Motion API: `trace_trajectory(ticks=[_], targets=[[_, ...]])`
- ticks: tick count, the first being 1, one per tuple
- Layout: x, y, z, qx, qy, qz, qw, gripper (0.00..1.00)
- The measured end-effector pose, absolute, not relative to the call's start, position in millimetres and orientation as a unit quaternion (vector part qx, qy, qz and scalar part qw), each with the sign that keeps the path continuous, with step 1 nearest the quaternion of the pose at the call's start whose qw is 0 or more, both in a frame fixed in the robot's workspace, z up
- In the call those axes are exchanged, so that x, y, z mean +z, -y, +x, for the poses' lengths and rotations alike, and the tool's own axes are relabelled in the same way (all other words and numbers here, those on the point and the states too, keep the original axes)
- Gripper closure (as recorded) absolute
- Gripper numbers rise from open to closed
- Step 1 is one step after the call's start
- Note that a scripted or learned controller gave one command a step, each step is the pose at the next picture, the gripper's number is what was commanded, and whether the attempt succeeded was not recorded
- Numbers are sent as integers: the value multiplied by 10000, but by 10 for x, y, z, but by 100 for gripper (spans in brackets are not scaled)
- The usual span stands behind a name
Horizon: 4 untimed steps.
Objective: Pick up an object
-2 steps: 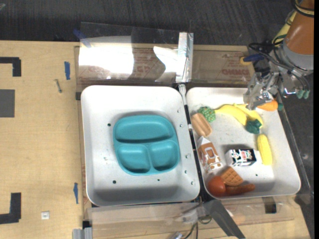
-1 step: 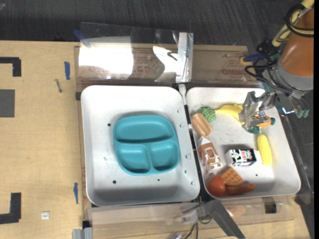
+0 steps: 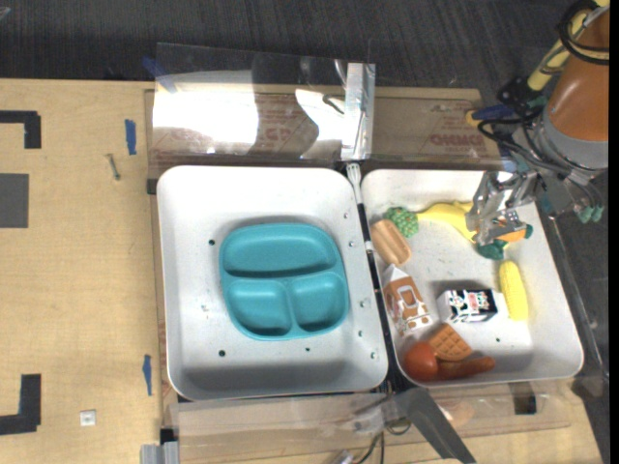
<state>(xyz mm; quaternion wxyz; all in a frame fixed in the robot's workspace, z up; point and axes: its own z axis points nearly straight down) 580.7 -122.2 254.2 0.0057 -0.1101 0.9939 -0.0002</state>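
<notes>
My gripper (image 3: 495, 222) sits low over the back of the right bin (image 3: 566, 341), its metal fingers pointing down beside the banana (image 3: 443, 216) and just above a small teal-and-orange piece (image 3: 503, 242) that I cannot identify. I cannot tell how my tool stands: nothing is clearly seen clamped in it, so I log no grasp. Judgement: the task is at the approach or reach stage; no object is lifted clear of the bin, and the closing, the lift and the check of the hold all remain. Candidate objects all lie in the right bin. The banana is yellow, curved, lying flat near the rear wall, its right end closest to my tool. Left of it: a green broccoli-like piece (image 3: 404, 223) touching a hot dog bun (image 3: 392, 243). Right edge: a yellow corn cob (image 3: 514, 291), lengthwise along the wall. Centre: a small milk carton (image 3: 471, 304) on its side, and a brown-and-white carton (image 3: 407, 301) beside it. Front: a waffle-like piece (image 3: 456, 347) against a red tomato (image 3: 421, 360). The left bin (image 3: 184, 201) holds a teal divided tray (image 3: 283, 278).
</notes>
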Motion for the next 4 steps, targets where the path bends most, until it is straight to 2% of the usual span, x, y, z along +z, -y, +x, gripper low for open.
trace_trajectory(ticks=[1,2,3,4], targets=[[2484,467,6036,8,-9908,-1349,43,100],[2317,-568,6385,16,-9851,-1721,37,100],[2351,-304,6680,3,-9868,-1621,44,100],[2795,-134,6686,-6,-9692,-2463,65,100]])
